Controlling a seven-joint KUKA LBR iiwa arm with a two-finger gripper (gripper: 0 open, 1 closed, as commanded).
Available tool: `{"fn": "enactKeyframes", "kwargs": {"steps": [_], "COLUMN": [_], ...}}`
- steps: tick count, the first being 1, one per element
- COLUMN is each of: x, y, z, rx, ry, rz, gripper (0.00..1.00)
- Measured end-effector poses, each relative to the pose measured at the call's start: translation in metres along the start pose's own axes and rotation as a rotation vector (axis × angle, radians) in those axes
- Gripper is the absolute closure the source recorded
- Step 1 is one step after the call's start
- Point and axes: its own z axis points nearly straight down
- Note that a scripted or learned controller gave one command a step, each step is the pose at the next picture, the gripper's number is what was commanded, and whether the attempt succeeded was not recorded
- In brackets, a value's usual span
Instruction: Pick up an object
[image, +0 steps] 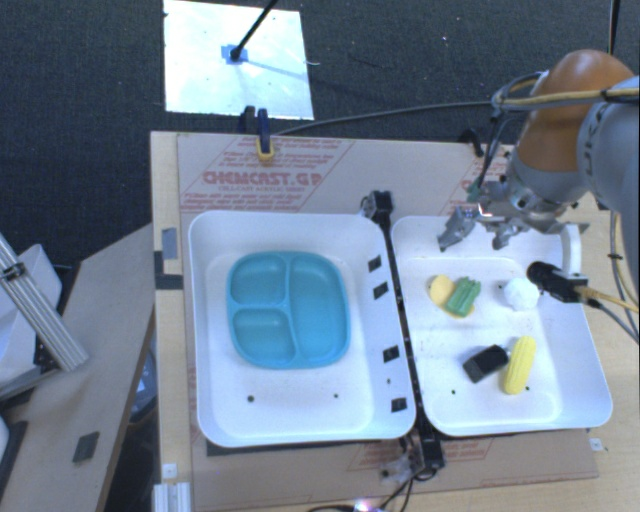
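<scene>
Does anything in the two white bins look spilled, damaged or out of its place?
Nothing stands out. The blue divided plate lies flat in the left bin. The yellow corn cob, black block and green piece lie loose in the right bin.

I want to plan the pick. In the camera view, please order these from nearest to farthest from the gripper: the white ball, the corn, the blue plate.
From the gripper:
1. White ball, right bin, just below.
2. Corn, right bin, lower down.
3. Blue plate, left bin.

Blue tray (290, 308), yellow corn (519, 364), black (perhaps rubber) block (485, 362).
</scene>
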Motion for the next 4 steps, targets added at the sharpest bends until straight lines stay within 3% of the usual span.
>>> {"fn": "enactKeyframes", "kwargs": {"steps": [1,3,4], "x": [0.000,-0.003,-0.003], "y": [0.003,0.003,0.005], "z": [-0.009,0.106,0.091], "rx": [-0.013,-0.010,-0.018], "ry": [-0.001,-0.001,-0.001], "rz": [-0.002,0.000,0.001], "gripper": [0.00,0.00,1.00]}}
